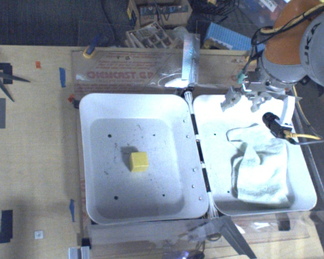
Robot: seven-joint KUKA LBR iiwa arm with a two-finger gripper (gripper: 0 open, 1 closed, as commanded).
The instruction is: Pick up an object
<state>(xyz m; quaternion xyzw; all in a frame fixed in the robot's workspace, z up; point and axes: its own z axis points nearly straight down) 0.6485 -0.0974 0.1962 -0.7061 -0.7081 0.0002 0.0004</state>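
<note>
- In the left bin (92,144), near its middle, I see the yellow block (139,161) flat on the floor, with a shadow just up-left of it.
- The gripper (242,101) is well away from the yellow block: it hangs over the far edge of the right bin (308,198), up and to the right of the block, with the divider between the two bins in between.
- Gripper fingers look spread apart, two grey tips pointing down toward the bin; I see nothing between them.
- The arm (294,36) comes in from the top right, orange band above the wrist, yellow cables looped over it.
- The right bin holds a crumpled white cloth (259,169), lying below the gripper and not touching it as far as I can tell.
- A black connector with a yellow cable (281,127) sits just right of the gripper, over the cloth's upper edge.
- The left bin, apart from the yellow block, shows only small dark specks on the floor.
- Both bins sit side by side, touching along the divider, on the wooden bench (32,144).
</note>
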